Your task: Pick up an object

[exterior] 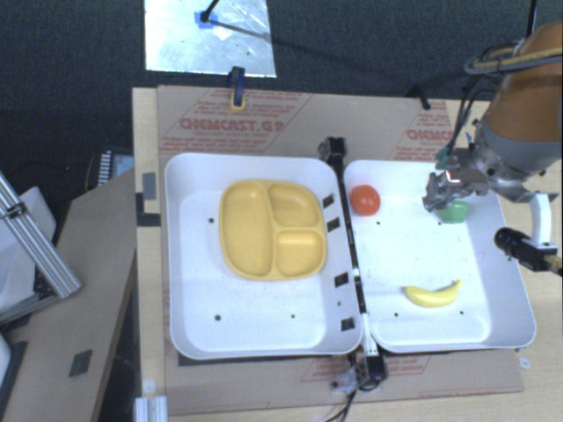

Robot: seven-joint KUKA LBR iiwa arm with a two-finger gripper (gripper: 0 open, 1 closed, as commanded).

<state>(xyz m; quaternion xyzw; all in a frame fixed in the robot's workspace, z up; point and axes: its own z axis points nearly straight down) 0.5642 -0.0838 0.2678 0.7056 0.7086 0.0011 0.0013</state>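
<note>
In the right bin (pixel 493 323) lie three objects. A red-orange ball (pixel 365 200) rests near its far left corner. A yellow banana (pixel 432 294) lies toward the front. A small green object (pixel 455 211) sits at the far right, partly hidden under the arm's wrist. My gripper (pixel 440 193) hangs low over the right bin, right beside and partly over the green object. The grey wrist hides whether anything sits between the fingers.
The left bin (pixel 193 297) holds a yellow divided plate (pixel 271 229). A black divider (pixel 345 236) runs between the two bins. A black bracket (pixel 523 246) sticks in at the right bin's right rim. Cardboard lies under both bins.
</note>
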